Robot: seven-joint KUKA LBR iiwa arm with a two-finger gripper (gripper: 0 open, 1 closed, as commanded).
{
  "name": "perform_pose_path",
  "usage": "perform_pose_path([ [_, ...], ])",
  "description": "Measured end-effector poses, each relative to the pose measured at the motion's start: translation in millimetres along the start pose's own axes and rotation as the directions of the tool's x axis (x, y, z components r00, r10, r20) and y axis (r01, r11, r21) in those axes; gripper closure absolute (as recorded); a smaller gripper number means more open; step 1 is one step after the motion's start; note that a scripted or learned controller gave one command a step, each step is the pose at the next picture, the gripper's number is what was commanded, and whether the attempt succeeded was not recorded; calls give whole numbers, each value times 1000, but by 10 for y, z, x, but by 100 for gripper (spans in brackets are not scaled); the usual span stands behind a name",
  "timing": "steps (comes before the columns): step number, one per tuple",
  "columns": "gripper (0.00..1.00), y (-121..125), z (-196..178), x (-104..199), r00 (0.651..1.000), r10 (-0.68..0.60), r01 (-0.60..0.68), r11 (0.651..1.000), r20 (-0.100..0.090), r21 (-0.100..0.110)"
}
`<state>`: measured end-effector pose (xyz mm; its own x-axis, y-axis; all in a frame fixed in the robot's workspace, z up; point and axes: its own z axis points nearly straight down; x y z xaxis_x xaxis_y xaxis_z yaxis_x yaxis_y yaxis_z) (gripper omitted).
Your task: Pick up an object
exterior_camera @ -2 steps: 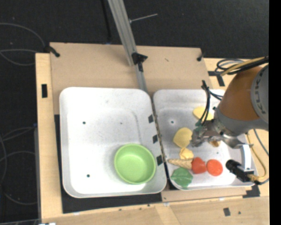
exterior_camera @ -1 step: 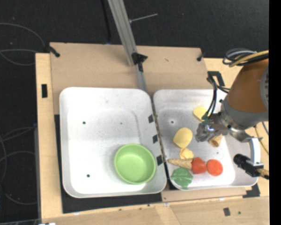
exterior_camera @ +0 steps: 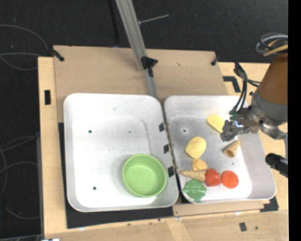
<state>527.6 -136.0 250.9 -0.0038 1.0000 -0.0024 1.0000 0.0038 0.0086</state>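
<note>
The right bin [exterior_camera: 256,185] holds several small objects. A pale yellow piece [exterior_camera: 215,122] lies near its back, and a round yellow piece [exterior_camera: 195,147] sits at the middle. A tan wedge [exterior_camera: 232,147] rests toward the right side. Two red balls [exterior_camera: 212,177] [exterior_camera: 230,179], a small orange-yellow piece [exterior_camera: 199,164], a tan stick [exterior_camera: 191,174] and a green piece [exterior_camera: 194,190] crowd the front. My gripper [exterior_camera: 230,131] hangs low over the right bin, between the pale yellow piece and the tan wedge. Nothing is visible between its fingers.
A green bowl [exterior_camera: 144,174] stands at the front of the left bin [exterior_camera: 90,119]. A grey metal pole [exterior_camera: 132,29] slants down from the top to the divider between the bins. The arm's orange band [exterior_camera: 276,82] rises at the right edge.
</note>
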Motion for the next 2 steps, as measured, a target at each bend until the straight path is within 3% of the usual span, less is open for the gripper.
perform_pose_path([
  [1, 100, 16, -230, -8, 1000, -1, 1, 1000, -2, 4],
  [2, 100, 193, -80, 518, 1000, -2, 2, 1000, -2, 9],
])
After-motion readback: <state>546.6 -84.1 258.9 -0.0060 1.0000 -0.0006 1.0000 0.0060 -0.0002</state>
